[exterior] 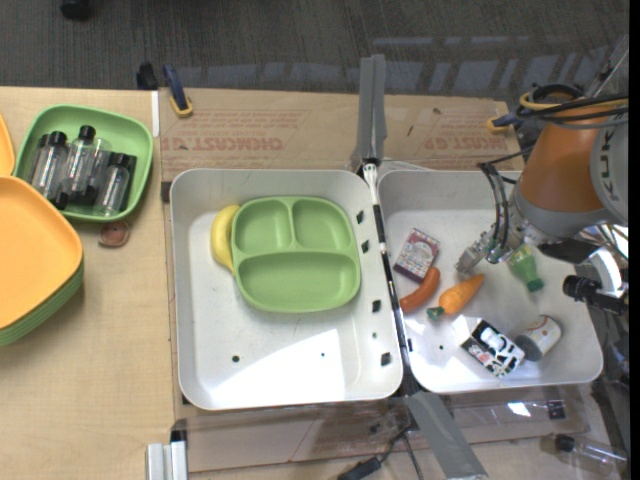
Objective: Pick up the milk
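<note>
My claw point(483, 255) hangs low in the right bin point(440, 368), near its middle, reaching in from the three o'clock side. I cannot tell whether it is open or closed, since the view is too small and cluttered there. The milk point(494, 348), a small black-and-white carton, lies on its side near the bin's front wall, at about six o'clock from my claw and apart from it. Between us sits an orange carrot point(460, 295), with a red chili point(419, 288) at its nine o'clock. A pink packet point(416, 253) lies at nine o'clock from my claw, and a green bottle point(525, 267) just at its three o'clock
</note>
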Tool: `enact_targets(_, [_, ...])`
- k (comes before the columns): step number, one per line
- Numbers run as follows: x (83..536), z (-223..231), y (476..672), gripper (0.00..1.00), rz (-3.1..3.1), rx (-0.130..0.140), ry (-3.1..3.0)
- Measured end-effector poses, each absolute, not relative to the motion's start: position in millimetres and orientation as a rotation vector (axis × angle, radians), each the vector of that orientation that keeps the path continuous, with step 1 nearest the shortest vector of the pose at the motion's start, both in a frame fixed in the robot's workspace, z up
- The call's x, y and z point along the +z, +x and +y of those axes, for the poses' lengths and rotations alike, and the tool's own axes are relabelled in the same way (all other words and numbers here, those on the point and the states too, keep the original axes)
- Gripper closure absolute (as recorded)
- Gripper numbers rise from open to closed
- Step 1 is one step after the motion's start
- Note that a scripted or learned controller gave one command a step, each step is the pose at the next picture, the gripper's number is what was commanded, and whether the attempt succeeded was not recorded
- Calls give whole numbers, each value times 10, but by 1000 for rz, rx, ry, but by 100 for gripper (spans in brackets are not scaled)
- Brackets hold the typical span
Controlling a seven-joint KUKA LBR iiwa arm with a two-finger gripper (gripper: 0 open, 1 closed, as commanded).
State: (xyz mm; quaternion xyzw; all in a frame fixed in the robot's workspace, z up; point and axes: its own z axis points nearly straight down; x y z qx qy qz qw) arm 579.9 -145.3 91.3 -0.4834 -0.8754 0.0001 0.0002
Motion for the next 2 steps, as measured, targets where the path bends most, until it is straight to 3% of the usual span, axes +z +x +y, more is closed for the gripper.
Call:
enact_targets(1, [1334, -1444, 5831, 100, -2795, -1, -1439])
enact_targets(2, [1911, -842, 5244, 100, -2839, 0, -1344])
